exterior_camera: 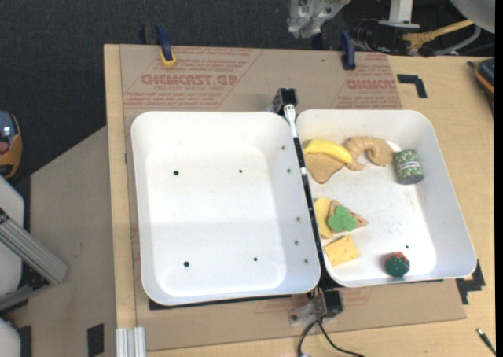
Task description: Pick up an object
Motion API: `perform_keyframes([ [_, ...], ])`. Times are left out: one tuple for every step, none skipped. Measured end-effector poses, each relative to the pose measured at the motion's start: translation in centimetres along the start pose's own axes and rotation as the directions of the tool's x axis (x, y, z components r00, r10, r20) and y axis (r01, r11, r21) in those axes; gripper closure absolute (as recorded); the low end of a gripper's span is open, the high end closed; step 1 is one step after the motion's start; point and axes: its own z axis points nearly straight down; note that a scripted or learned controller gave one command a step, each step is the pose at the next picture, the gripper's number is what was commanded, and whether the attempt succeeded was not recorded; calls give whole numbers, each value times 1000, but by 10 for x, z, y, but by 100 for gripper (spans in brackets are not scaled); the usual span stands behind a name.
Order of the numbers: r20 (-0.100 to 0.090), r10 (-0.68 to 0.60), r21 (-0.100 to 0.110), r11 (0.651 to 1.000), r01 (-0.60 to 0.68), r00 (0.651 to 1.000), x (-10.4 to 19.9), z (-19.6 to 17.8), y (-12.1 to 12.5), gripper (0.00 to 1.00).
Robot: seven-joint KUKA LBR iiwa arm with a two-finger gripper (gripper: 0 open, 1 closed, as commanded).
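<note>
The right bin [440, 214] holds all the objects. Nearest the camera: a green-and-red round item [396, 265] by the front wall and a yellow cheese wedge [342, 251] beside the divider. Behind these lies a pizza slice [343, 218] with a green topping. Farther back: a tan bread slice [321, 167], a banana [330, 151] overlapping it, a croissant [371, 150] and a green can [408, 167]. The left bin [212, 214] adjoins it. Beyond the bench [118, 190], the gripper [313, 8] hangs above the far edge, holding nothing; whether it is open or closed cannot be determined.
</note>
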Motion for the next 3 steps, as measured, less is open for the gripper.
perform_keyframes([
  [3,0,23,1000,0,1000,107,132,10,100],
  [4,12,13,1000,-12,1000,20,69,12,100],
  [3,1,24,1000,-1,1000,118,152,9,100],
])
